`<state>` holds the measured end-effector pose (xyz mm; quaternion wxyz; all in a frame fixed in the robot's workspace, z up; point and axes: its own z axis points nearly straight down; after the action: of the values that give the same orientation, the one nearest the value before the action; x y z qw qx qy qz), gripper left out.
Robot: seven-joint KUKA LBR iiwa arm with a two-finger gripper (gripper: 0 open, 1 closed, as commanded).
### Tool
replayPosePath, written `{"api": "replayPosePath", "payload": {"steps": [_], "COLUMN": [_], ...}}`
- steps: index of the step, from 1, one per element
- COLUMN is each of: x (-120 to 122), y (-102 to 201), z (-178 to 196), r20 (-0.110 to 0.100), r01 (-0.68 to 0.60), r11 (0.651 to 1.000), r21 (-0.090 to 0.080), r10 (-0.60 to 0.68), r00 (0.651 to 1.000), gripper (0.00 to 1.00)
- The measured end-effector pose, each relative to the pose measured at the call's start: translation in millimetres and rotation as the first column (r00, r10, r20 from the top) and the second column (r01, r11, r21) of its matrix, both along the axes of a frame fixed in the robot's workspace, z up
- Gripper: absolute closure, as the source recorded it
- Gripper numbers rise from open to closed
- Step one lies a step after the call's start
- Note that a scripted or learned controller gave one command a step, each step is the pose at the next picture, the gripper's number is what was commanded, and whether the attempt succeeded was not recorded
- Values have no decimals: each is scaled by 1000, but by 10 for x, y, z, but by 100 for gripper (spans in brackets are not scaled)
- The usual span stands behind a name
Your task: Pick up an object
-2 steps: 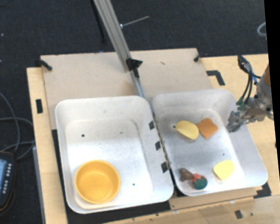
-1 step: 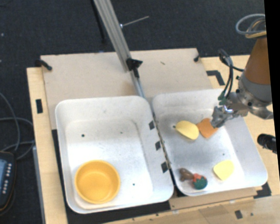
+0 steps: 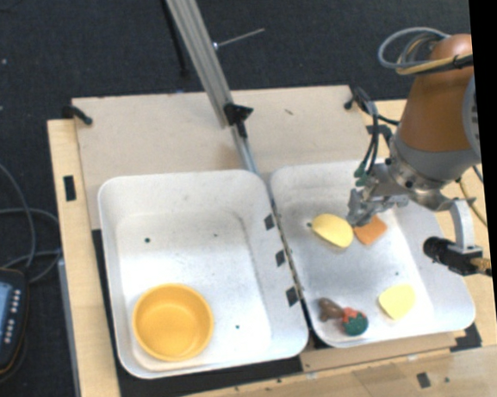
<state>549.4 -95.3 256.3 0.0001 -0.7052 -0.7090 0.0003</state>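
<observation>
From where I stand, nothing carries writing I can read: no label, brand, number or sign.

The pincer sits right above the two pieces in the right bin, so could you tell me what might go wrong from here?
1. The pincer hovers where the pale yellow oval piece touches the orange block; it may nudge both and grasp neither.
2. A pushed block could slide away.

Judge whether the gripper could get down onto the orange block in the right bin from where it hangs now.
Probably yes. The gripper hangs right above the orange block, with nothing over it. The pale yellow piece lies close beside it and could crowd one finger.
</observation>
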Motion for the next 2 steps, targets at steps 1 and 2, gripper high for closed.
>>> {"api": "replayPosePath", "payload": {"steps": [1, 2], "x": [73, 295], "y": [467, 951], "z": [23, 62], "r20": [2, 3], "r01": [-1, -2], "r11": [1000, 1000], "r21": [0, 1], "r10": [1, 2], "r00": [1000, 1000], "gripper": [100, 100]}}
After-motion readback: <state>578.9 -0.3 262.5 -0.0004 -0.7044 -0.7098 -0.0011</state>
